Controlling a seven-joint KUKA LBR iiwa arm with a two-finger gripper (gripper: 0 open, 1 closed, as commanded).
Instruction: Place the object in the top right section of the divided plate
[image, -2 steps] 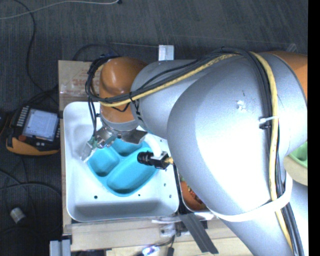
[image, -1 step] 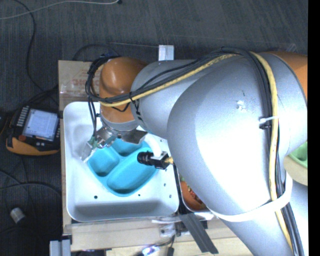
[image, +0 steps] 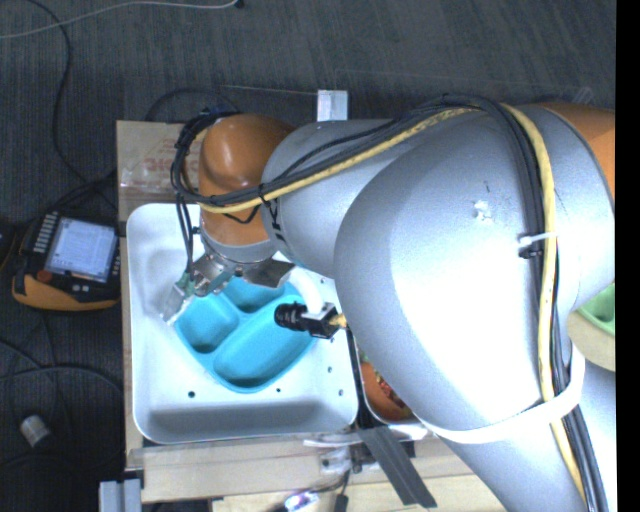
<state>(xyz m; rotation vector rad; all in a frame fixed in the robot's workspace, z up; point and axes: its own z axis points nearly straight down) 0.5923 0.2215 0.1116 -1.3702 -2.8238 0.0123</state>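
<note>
Nearest the lens, the grey arm (image: 450, 270) is seen sweeping in from the right, and much of the bench is hidden beneath it. Just beyond, the white bin (image: 160, 400) is found with the blue plate (image: 250, 350) lying tilted inside it — three sections can be made out, though which one counts as top right is partly masked by the wrist. A small black-and-brass part (image: 305, 319) on the arm is seen over the plate's right rim. Further back, the gripper (image: 192, 284) is poised at the plate's upper-left edge, close above it; whether contact is made cannot be told. Something small and greenish is glimpsed at its tip, too blurred to be named. Whether the tool is spread or pinched cannot be told, and the object itself cannot be picked out with any certainty. No object is seen resting in the visible sections, so the placing is judged not yet done — release is what remains. Off the bench at far left, a handheld pendant (image: 75, 255) is noted.
</note>
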